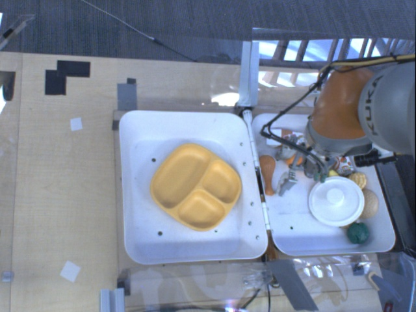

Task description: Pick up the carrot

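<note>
Two shallow white bins side by side on the bench. Left bin point(136, 239) holding a yellow divided plate point(196, 185), tilted on the diagonal, nothing in its compartments. Right bin point(286, 236) crowded: a white bowl point(336, 200) toward the near right, a dark green round item point(357, 233) just beyond it at the near right corner, a tan rounded item point(370, 203) touching the bowl's right side, small yellowish bits at the bowl's far edge.

Carrot point(267, 172) lying along the right bin's left wall, orange, roughly upright in the view, top end near the far side. Nothing gripping it.

Arm reaching in from the right, orange band and grey wrist above the right bin's far half. Gripper point(290, 177) hanging just right of the carrot, over the bin floor between carrot and bowl. Open or closed: cannot tell, too small and cluttered with cables.

Judged progress: approach stage only. Carrot not grasped, not lifted. Left to do: line up over the carrot, descend, close, raise. Likely trouble: closeness of the bin wall.
</note>
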`<state>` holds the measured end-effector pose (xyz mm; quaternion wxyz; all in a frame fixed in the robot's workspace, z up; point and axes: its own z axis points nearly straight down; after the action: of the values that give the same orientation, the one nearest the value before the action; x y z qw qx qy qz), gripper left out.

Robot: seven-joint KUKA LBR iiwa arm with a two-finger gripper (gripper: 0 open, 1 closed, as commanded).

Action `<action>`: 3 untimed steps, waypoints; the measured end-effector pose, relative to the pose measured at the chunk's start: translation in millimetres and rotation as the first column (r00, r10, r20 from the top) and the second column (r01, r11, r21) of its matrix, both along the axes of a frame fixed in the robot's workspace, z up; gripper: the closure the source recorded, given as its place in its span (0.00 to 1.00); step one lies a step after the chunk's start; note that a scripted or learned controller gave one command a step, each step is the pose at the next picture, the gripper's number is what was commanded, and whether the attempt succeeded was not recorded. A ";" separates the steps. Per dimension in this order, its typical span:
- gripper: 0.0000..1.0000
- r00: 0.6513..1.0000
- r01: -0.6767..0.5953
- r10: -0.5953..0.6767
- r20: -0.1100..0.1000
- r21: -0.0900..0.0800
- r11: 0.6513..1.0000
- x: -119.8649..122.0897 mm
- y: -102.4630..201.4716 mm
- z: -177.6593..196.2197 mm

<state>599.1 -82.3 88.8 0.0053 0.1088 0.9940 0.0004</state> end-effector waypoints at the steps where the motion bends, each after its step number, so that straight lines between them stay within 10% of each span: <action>1: 0.00 1.000 -0.004 0.004 -0.020 0.004 1.000 33.0 -0.9 -2.0; 2: 1.00 1.000 -0.011 0.011 0.006 0.000 1.000 39.3 0.5 13.5; 3: 0.00 1.000 -0.012 0.012 -0.022 0.004 1.000 33.1 1.3 9.1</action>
<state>632.2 -80.9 97.9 -0.0056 0.1029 0.9947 0.0012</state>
